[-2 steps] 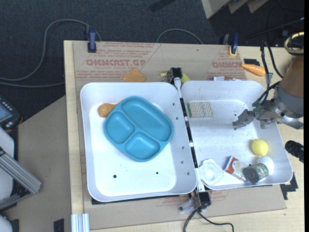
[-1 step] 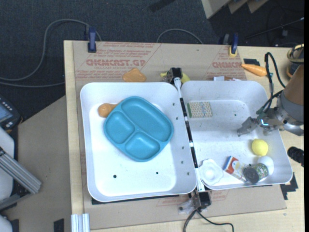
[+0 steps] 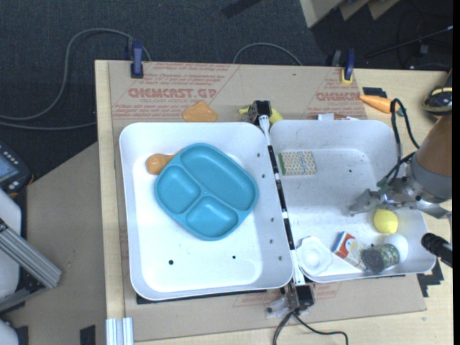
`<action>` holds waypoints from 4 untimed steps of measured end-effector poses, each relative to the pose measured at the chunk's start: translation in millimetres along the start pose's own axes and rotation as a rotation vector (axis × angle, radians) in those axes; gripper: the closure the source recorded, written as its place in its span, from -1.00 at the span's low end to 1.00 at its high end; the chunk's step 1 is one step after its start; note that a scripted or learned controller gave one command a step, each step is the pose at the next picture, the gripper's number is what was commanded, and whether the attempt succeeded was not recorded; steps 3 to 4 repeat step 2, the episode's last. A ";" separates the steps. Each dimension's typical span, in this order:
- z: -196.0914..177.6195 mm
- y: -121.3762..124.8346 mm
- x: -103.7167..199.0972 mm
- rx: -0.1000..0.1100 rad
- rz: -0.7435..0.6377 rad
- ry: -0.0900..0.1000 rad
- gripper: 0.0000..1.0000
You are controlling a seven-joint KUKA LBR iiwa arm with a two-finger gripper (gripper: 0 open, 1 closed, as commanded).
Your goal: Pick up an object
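A yellow ball point(image 3: 386, 221) lies in the right bin point(image 3: 338, 131) near its right wall. My gripper point(image 3: 381, 205) hangs just above and behind the ball, open, with nothing held between its fingers; one finger point(image 3: 357, 206) reaches out to the left. Along the bin's front lie a red and white carton point(image 3: 346, 245), a small dark jar point(image 3: 379, 256) and a white cup point(image 3: 314, 254). A patterned pad point(image 3: 297, 162) lies at the back left of this bin.
The left bin point(image 3: 144, 264) holds a blue divided plate point(image 3: 206, 190) and an orange lump point(image 3: 155, 164) at the plate's left. Outside the bins, an orange piece point(image 3: 199, 112) and a carrot-like piece point(image 3: 375, 102) rest on the board, with blue clamps point(image 3: 136, 57) at its back edge.
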State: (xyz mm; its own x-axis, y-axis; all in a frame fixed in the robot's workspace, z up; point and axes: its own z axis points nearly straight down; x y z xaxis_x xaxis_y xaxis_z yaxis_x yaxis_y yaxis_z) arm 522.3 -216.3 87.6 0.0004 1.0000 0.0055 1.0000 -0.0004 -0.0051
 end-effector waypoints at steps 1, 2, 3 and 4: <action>-13.1 1.5 0.0 -0.005 -0.001 -0.005 1.00; -12.5 1.3 0.0 -0.004 -0.001 -0.005 -1.00; -12.5 1.3 0.0 -0.004 -0.001 -0.005 -1.00; -12.5 1.3 0.0 -0.004 -0.001 -0.005 -1.00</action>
